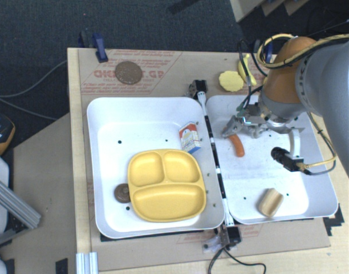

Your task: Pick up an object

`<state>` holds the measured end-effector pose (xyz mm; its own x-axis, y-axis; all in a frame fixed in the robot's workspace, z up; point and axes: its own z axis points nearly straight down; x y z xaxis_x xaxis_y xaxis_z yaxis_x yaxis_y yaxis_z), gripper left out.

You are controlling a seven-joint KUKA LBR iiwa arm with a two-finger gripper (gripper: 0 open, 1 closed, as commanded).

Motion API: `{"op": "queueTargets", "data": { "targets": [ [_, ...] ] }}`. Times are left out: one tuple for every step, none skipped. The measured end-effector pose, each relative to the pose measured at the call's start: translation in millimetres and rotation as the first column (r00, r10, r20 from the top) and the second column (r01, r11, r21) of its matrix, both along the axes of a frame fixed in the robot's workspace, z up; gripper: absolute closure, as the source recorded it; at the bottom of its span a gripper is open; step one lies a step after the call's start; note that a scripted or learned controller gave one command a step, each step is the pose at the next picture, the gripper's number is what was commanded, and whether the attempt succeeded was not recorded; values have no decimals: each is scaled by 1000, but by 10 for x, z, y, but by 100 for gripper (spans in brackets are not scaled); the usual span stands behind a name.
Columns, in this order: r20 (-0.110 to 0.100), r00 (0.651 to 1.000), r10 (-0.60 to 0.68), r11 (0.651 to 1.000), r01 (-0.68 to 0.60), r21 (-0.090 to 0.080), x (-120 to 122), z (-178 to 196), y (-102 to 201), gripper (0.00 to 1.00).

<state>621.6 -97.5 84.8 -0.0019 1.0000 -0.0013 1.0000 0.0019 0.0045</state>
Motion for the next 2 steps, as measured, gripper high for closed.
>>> {"op": "queueTargets", "data": {
  "targets": [
    [-1,1000,-1,1000,1,0,-10,103,0,100],
    [4,1000,7,1000,-7,4,-321,1062,836,100]
  ]
}}
